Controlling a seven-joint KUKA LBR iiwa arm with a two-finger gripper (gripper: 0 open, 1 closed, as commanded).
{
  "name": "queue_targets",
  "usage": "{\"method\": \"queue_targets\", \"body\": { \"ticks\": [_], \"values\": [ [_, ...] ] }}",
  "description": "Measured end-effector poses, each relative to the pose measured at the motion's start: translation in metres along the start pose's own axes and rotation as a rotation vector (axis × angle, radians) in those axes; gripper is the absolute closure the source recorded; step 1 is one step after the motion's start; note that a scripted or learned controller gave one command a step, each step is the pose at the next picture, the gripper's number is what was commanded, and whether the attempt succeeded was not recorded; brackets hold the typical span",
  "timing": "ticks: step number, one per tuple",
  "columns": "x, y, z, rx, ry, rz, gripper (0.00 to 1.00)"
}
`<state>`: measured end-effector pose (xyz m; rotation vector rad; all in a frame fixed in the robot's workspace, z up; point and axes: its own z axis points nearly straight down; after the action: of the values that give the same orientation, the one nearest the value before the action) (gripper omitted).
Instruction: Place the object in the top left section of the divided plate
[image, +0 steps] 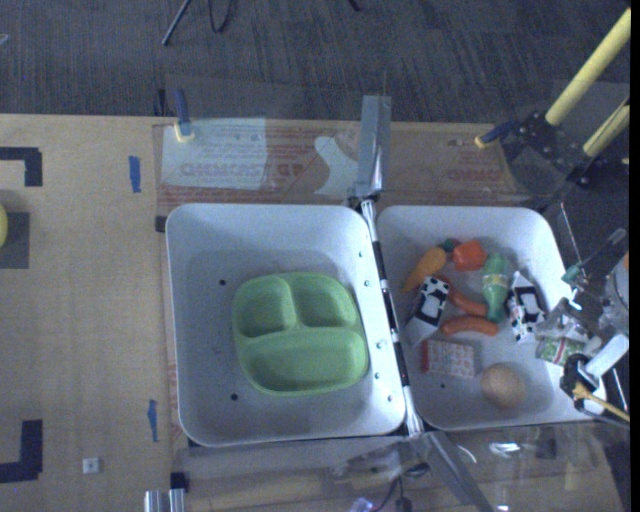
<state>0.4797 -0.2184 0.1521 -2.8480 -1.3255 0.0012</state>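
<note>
1. We see the claw (590, 345) at the frame's right edge; we cannot tell its state.
2. Pick an object from the right bin (545, 235), perhaps the carrot (427, 266).
3. Aim for the green divided plate (298, 332), upper-left section.

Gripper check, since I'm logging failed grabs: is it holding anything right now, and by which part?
It cannot be told. The gripper sits at the right bin's right edge among clutter, and no toy is visibly between its fingers.
</note>
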Motion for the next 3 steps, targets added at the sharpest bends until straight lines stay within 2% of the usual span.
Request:
{"method": "queue_targets", "body": {
  "ticks": [1,2,3],
  "values": [
    [0.060,-0.041,0.055,-0.028,0.008,0.030,1.00],
    [0.181,-0.101,-0.032,0.003,-0.001,0.024,1.00],
    [0.124,-0.100,-0.081,0.002,-0.002,0.191,1.00]
  ]
}}
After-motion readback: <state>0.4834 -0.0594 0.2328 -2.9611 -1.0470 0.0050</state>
